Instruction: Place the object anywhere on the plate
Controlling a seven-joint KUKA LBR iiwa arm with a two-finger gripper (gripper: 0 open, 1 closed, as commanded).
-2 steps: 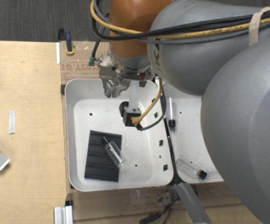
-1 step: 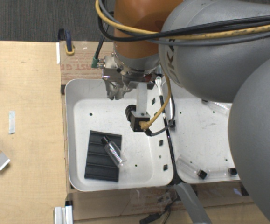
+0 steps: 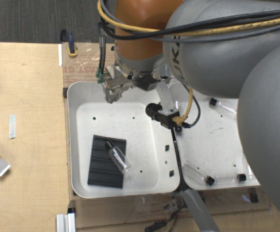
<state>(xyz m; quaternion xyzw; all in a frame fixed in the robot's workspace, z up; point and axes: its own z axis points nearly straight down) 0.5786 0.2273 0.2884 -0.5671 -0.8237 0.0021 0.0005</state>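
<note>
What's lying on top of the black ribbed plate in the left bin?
A small clear tube-like object lies slantwise across the black ribbed plate, near its upper right corner. Whatever plate surface sits beneath it is covered. The gripper is apart, above.

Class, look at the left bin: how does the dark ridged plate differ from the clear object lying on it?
The ridged plate is black and opaque; the clear tube-like object is see-through with glints. The plate is broad, flat and roughly rectangular; the clear object is slim and much smaller. The plate lies on the left bin's floor, while the clear object rests diagonally across the plate's upper right part. Both lie in the same bin.
</note>
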